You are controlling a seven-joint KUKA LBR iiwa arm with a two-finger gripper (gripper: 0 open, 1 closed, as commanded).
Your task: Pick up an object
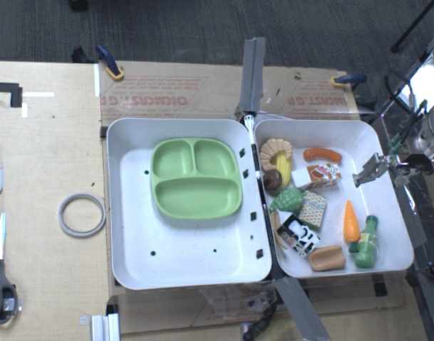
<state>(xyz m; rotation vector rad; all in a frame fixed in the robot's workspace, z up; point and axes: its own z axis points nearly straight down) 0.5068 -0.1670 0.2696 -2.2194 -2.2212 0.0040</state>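
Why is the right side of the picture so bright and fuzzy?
In the camera view, strong light at the right edge washes out the gripper and the right bin's rim, blurring details there; the green plate in the left bin is evenly lit with soft shadows.

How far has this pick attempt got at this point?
Nothing looks picked yet. The gripper is at the right edge of the right bin, above the toys, with nothing visibly between its fingers. The carrot, green bottle and hot dog all lie in the bin. The green plate sits in the left bin. Descent, grasp and lift remain.
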